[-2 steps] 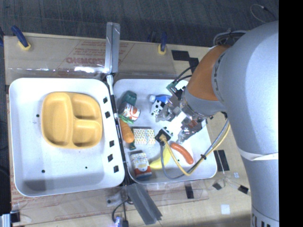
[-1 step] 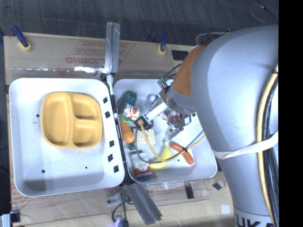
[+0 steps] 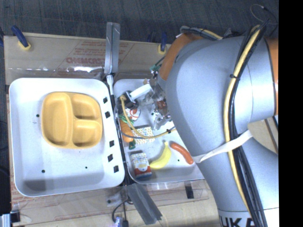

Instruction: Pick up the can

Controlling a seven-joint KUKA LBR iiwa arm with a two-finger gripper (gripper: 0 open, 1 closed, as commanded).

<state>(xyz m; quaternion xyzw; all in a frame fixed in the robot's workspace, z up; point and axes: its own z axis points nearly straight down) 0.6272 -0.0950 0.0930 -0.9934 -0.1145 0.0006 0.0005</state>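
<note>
The can point(image 3: 140, 165), short with a red and yellow label, lies near the front left corner of the right bin point(image 3: 163, 176). My gripper point(image 3: 149, 103) reaches down into the back half of that bin, well behind the can and apart from it. The big grey arm covers the right side of the bin. I see nothing held in the gripper.
A yellow banana point(image 3: 162, 157) and a red sausage point(image 3: 182, 152) lie just right of the can. An orange carrot-like piece point(image 3: 126, 129) and a patterned packet point(image 3: 143, 132) sit between gripper and can. The left bin point(image 3: 23, 164) holds a yellow divided plate point(image 3: 72, 119).
</note>
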